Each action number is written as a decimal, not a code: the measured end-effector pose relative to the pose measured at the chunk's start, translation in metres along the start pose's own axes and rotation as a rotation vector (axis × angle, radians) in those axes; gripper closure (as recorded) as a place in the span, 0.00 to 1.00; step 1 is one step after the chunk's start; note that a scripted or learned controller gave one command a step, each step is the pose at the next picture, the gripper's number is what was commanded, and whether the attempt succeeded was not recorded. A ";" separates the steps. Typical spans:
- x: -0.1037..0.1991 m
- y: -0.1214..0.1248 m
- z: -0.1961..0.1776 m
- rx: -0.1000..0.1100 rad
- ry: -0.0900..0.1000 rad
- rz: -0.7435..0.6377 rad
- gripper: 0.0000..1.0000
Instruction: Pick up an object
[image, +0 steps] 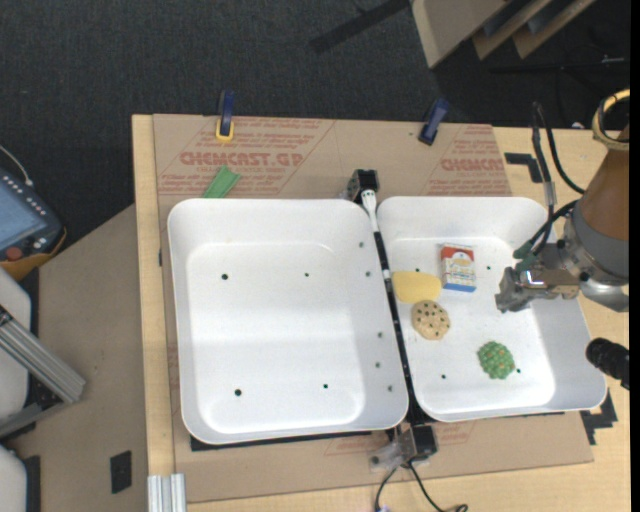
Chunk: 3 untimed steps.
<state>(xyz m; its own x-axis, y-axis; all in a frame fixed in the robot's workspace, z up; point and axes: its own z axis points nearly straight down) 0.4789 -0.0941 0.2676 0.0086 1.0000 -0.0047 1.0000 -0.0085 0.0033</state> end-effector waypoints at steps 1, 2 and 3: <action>0.054 0.042 0.018 0.000 0.004 -0.013 1.00; 0.093 0.037 0.015 0.004 0.006 -0.013 1.00; 0.095 0.046 0.003 0.000 0.004 -0.010 1.00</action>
